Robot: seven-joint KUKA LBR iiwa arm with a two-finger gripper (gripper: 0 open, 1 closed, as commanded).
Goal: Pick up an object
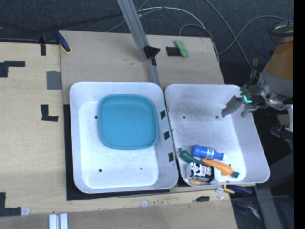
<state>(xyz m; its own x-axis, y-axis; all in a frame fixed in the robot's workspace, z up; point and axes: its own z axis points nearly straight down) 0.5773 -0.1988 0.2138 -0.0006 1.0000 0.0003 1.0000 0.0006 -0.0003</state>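
The objects crowd the near corner of the right bin (212,99): a blue bottle (207,152), an orange carrot (218,166) just under it, and a small black-and-white box (199,170) beside them, probably slid there down the bin's slope. The gripper (237,107) hangs above the bin's far right rim, well apart from the pile, nothing between its fingers, which look spread. Bare floor lies between. The left bin (81,142) holds a teal plate (127,121).
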